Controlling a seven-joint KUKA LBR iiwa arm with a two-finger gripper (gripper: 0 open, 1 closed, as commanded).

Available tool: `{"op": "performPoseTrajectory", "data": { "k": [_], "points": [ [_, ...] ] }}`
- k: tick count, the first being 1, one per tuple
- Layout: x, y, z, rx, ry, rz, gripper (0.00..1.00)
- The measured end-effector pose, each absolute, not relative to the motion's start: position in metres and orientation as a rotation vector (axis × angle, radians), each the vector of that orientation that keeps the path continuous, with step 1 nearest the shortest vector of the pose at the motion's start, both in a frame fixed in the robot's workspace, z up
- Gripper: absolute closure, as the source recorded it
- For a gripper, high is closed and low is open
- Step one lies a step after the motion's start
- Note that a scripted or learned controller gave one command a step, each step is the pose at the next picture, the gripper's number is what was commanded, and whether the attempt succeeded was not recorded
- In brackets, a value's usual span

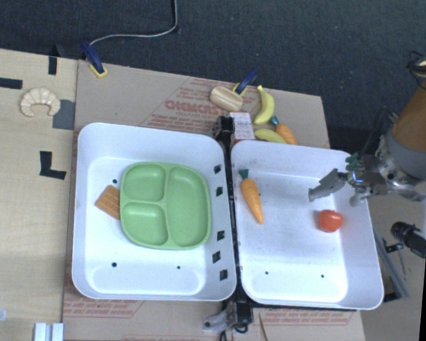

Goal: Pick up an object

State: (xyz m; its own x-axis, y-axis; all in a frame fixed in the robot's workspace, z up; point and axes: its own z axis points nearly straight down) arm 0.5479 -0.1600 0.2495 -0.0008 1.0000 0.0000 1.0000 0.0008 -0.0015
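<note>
My jaws (339, 184) hang at the frame's right, over the right bin (351, 292), how wide I cannot tell, with nothing visibly between them, just above the tomato (329, 221), likeliest pick, carrot (252, 197) farther left.

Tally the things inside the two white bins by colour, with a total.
Green: 1, the plate in the left bin
Orange: 1, the carrot in the right bin
Red: 1, the tomato in the right bin
Tan: 1, the flat piece beside the plate
Total: 4
</note>
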Motion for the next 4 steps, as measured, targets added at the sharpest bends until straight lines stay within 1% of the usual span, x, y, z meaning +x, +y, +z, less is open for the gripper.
{"op": "performPoseTrajectory", "data": {
  "k": [1,2,3,4],
  "points": [
    [0.548,-0.219,0.094,-2.220,-2.223,0.000,0.00],
    [0.662,-0.205,0.087,-2.223,-2.230,-0.006,0.00],
    [0.662,-0.206,0.098,-2.224,-2.232,-0.001,1.00],
    [0.663,-0.101,0.156,-2.218,-2.225,-0.002,1.00]
  ]
}}
